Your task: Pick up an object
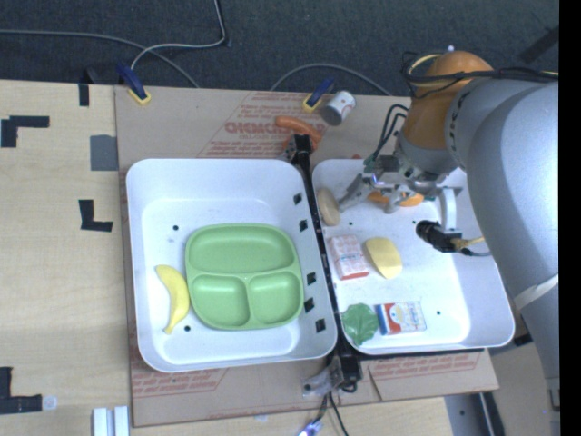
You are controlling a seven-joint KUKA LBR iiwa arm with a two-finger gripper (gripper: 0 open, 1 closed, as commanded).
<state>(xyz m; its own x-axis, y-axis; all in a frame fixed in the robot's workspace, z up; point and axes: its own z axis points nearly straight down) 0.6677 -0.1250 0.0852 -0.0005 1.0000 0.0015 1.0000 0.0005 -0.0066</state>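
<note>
My gripper (370,189) hangs low over the back left part of the right bin (472,312). Just left of it a tan oval piece (328,207) lies against the bin's left wall. A small orange thing (410,201) shows right beside the gripper, partly hidden by it. Nearer the front lie a red and white box (348,256), a yellow block (384,257), a green leafy toy (359,323) and a white packet (400,317). I see nothing held.
The left bin (150,189) holds a green divided plate (245,275) and a yellow banana (172,296). Behind the bins, an orange piece (300,125) and a small grey cylinder (338,107) rest on the cardboard. The arm (508,171) covers the right bin's back right side.
</note>
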